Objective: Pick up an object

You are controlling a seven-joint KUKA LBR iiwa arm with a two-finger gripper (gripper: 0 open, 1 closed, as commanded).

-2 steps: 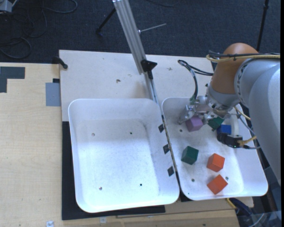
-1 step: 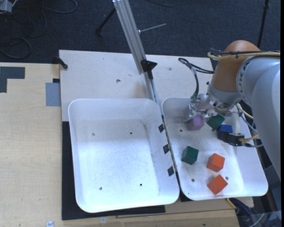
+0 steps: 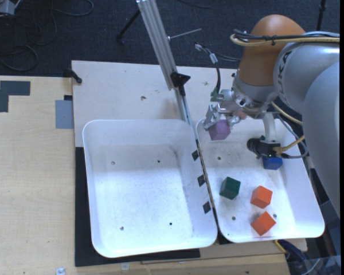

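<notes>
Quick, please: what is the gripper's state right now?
Gripper: shut on the purple block, lifted above the right bin.

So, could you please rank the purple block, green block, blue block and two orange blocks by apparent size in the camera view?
1. Purple block, raised at the gripper, so nearer the camera
2. Green block and both orange blocks: alike
3. Blue block, partly hidden

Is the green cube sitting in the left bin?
No, the green cube sits in the right bin, near the two orange cubes.
</notes>
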